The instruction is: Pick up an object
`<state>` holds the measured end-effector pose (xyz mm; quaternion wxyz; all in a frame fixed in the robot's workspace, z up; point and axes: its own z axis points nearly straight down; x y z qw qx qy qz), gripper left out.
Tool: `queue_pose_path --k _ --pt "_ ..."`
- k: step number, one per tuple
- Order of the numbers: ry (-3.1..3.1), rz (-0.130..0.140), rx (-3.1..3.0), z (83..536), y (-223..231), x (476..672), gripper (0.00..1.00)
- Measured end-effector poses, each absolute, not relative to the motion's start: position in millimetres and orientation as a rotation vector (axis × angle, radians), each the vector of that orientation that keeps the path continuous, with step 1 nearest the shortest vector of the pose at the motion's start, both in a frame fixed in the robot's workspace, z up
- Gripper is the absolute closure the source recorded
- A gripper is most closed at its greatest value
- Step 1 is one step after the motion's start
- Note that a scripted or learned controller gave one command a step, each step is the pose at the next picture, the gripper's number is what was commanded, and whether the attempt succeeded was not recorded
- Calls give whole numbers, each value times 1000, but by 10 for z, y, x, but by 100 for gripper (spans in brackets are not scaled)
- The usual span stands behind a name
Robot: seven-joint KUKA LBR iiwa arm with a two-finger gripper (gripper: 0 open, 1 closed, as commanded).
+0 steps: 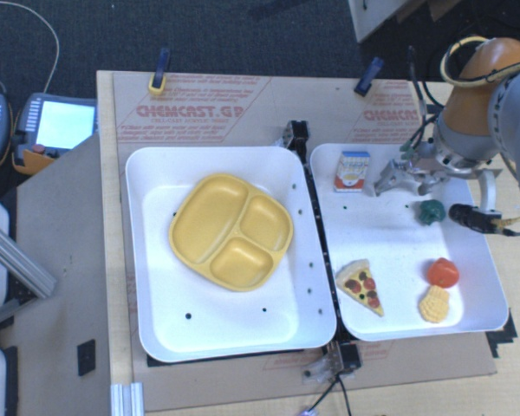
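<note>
The gripper (pixel 397 180) hovers over the right bin (pixel 494 267); whether it is open, I cannot tell. A carton (pixel 353 170) lies just left of it, a green ball (pixel 431 211) to the right, a pizza slice (pixel 360 286) well below.

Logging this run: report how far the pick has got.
Done: nothing lifted. The small carton, green toy, pizza slice, tomato and yellow toy all lie in the right bin.
In hand: the gripper hangs low beside the carton.
Left: grasp and lift.
</note>
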<state>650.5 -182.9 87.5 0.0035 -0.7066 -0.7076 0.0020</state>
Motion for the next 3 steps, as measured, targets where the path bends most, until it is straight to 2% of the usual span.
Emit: queue_pose_path --k 1,3 --pt "-2226 0 -2220 1031 -1834 6532 100" --pt "-2229 -6 -2226 2226 -1883 6579 100"
